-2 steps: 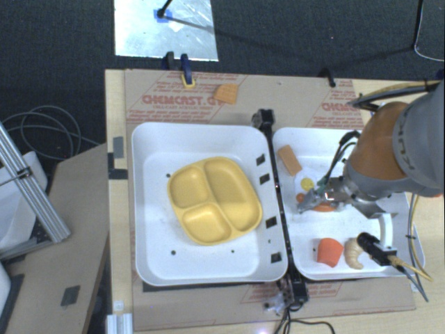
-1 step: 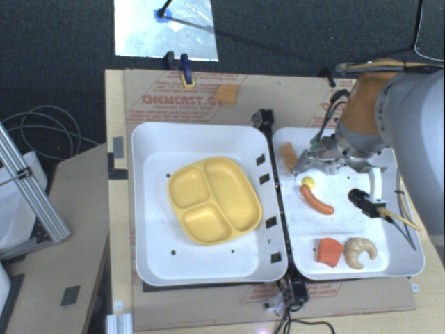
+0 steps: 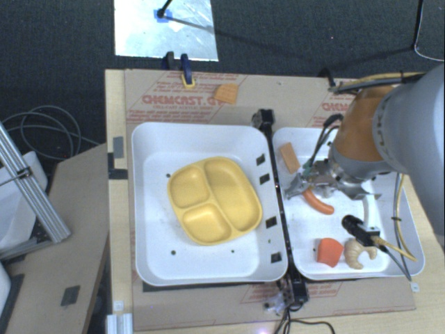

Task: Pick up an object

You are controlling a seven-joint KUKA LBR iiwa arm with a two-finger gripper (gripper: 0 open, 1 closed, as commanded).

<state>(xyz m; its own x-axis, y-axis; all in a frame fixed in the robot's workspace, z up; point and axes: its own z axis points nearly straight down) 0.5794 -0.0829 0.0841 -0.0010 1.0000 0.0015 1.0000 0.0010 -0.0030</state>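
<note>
Camera view: the gripper [image 3: 300, 186] hangs low in the right bin [image 3: 407, 252], tips just beside an orange sausage-shaped toy [image 3: 318, 202]; finger state can't be told. 3 more items lie nearby: tan block [image 3: 288, 158], orange-red piece [image 3: 329, 251], croissant [image 3: 359, 253]. Nothing visibly lifted, so the pick looks approx. at approach stage. Left bin [image 3: 149, 256] holds 1 yellow tray [image 3: 214, 199].

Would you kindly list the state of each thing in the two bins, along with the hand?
yellow divided plate: lying upright in the left bin, compartments bare.
tan block: lying flat in the right bin, untouched.
orange sausage: lying flat just below the hand.
orange-red piece: resting beside the croissant.
croissant: lying flat.
hand: lowered into the right bin.
</note>
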